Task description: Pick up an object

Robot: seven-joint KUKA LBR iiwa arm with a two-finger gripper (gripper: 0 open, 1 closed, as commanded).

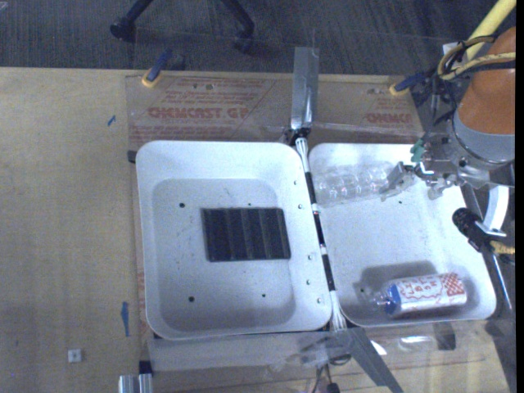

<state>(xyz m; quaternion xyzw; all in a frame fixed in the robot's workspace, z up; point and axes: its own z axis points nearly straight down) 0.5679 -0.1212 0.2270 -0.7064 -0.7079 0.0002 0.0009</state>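
Note:
A clear plastic bottle (350, 182) lies on its side at the far left of the right bin (401, 236). A bottle with a red-and-white label and a blue cap (426, 292) lies along that bin's near edge. A black ridged rectangular block (246, 233) rests flat in the middle of the left bin (164, 219). My gripper (415, 184) hangs over the far right part of the right bin, just right of the clear bottle. It is open, with nothing between its fingers; the left fingertip (396, 180) is close to the bottle's end.
A divider ridge (315, 228) separates the two bins. The arm's orange-banded wrist (490, 105) and cables rise at the right edge. A clear sheet and a metal bracket (304, 88) sit behind the bins.

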